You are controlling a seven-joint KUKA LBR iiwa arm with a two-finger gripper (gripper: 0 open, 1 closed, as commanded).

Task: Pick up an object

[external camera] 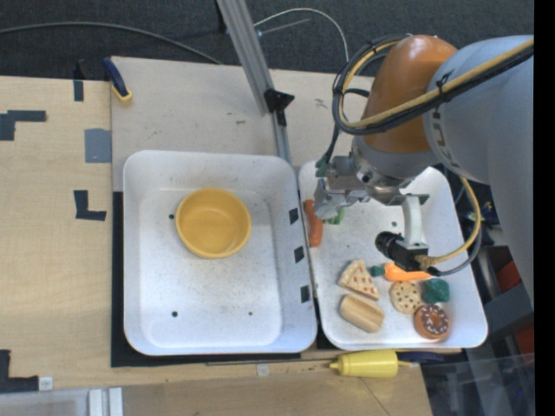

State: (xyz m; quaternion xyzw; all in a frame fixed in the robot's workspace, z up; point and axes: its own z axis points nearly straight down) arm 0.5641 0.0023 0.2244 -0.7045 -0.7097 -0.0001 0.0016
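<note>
Gripper (pixel 327 208) sits at right bin's (pixel 464 332) ten o'clock corner; I can't tell its state. Orange carrot-like piece (pixel 314 229) just below it, against the bin wall.

Bench top (pixel 52 258): light wood-grain board, dark grey tape marks on its left part. Paler plain panel (pixel 191 102) lies on the bench, toward rear. Dark carpet-like floor (pixel 130 11) shows beyond bench rear edge. Thin cable (pixel 104 31) runs across floor, just behind bench. Grey metal post (pixel 247 46) rises at a slant from bench centre. Blue-yellow clamp (pixel 117 81) sits at rear-left corner of pale panel. Lighting: even, no hard shadows on bench.
</note>
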